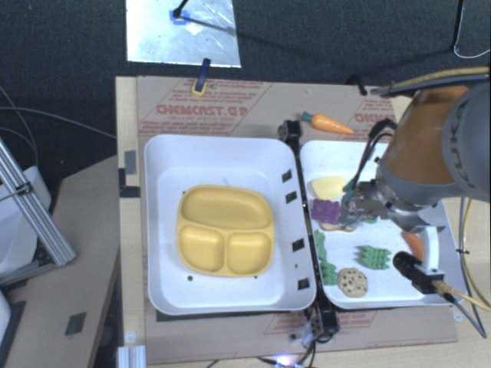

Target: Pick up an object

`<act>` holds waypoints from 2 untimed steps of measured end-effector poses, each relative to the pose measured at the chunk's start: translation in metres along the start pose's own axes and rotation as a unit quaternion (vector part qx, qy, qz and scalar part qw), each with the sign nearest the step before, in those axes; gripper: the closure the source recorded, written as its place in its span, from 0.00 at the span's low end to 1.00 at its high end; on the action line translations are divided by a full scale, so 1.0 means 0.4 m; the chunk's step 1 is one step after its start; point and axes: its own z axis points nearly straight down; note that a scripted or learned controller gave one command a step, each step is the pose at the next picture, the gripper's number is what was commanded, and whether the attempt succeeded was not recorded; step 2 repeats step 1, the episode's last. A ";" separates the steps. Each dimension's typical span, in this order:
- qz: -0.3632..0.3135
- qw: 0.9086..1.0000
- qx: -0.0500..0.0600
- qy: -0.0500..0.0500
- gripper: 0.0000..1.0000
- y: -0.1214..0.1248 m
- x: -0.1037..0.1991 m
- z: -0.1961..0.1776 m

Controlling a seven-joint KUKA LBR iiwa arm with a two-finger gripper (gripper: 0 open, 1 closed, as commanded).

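Beside right bin point(335, 152), carrot point(328, 123) lying tip rightward

Two bins are set side by side on the bench. In the left bin point(165, 205) a divided tray point(225, 229) is placed near the middle. In the right bin point(337, 156), a flat disc point(328, 185) lies at the far left, with a grape bunch point(324, 209) just nearer than it. A leafy piece point(374, 256) lies right of centre, and a cookie point(352, 281) at the near edge. A carrot point(327, 123) lies on the bench beyond the right bin.
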 end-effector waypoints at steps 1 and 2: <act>-0.003 1.000 0.001 0.001 1.00 -0.046 0.079 0.068; -0.003 1.000 0.001 0.001 1.00 -0.046 0.079 0.068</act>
